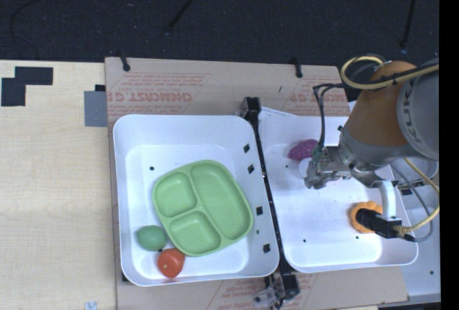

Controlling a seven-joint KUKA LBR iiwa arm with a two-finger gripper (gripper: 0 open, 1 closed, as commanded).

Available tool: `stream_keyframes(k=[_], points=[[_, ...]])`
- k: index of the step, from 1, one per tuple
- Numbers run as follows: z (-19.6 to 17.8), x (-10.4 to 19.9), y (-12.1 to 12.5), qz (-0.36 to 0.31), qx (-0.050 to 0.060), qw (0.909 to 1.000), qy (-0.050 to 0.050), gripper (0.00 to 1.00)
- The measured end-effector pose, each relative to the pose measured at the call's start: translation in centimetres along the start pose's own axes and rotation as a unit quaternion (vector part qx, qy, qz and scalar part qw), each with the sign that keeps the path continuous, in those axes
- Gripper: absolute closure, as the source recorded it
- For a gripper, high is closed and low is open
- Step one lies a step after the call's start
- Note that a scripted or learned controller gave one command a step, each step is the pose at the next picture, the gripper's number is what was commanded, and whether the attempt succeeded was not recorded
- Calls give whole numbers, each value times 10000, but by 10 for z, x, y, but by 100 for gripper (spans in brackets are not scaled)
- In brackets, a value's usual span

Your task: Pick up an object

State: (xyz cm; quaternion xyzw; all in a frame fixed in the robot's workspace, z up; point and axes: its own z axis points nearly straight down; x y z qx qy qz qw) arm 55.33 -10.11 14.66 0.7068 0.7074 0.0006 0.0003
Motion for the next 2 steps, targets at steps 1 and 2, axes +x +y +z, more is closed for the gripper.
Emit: stream_keyframes(k=[1, 2], points=[[-45, -5, -5, 13, 0, 10000, -3, 100], [-87, -4, -5, 5, 2, 10000, -3, 100]])
